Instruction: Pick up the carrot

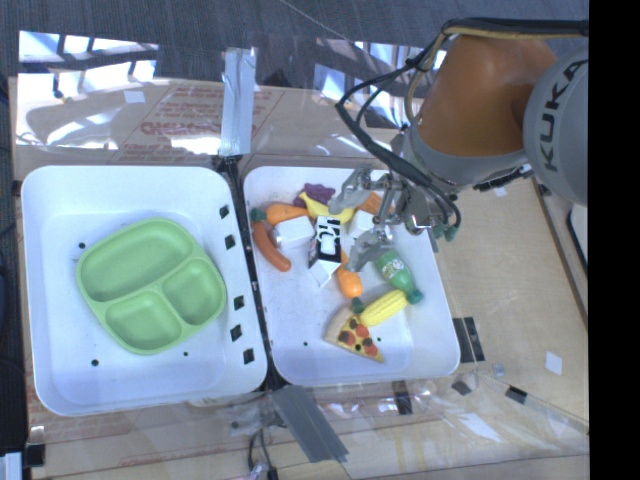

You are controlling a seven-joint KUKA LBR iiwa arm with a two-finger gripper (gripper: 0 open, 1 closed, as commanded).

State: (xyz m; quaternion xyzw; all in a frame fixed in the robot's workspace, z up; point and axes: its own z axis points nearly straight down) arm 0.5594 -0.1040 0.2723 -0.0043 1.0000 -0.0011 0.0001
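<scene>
The pincer (372, 230) hangs low over the upper middle of the right bin (432, 353). How wide it stands is not possible to tell, and nothing is seen held in it. The carrot (349, 282) lies just below it and a little to the left, near the bin's centre. The same bin holds also a sausage (271, 247), a corn cob (383, 308), a pizza slice (355, 337) and a green bottle (397, 274). The left bin (50, 368) holds a green divided plate (150, 284).
</scene>
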